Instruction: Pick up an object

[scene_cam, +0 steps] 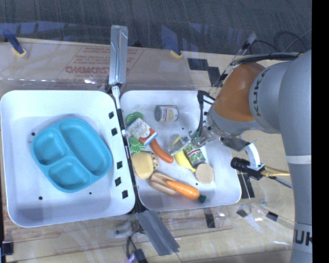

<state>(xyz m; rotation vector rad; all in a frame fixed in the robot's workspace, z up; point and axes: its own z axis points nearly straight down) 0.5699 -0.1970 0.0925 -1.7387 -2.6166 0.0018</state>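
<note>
The right bin (225,188) holds several toy foods. My gripper (191,142) hangs low in the middle right of this bin, just above a small green-labelled packet (196,155) and a yellow piece (182,159). A round tan disc (204,173) lies just below them. An orange carrot (182,189) rests against a wooden piece (160,182) at the front. A smaller carrot (162,153), a pale yellow block (143,165), a white and green carton (138,127) and a small tin can (166,113) lie to the left and behind. I see nothing held.
The left bin (22,201) bears a blue divided plate (71,155). A metal divider (118,53) stands between the bins at the back. The arm's orange band (238,95) looms over the right bin's right wall. Cables run along the bench on the right.
</note>
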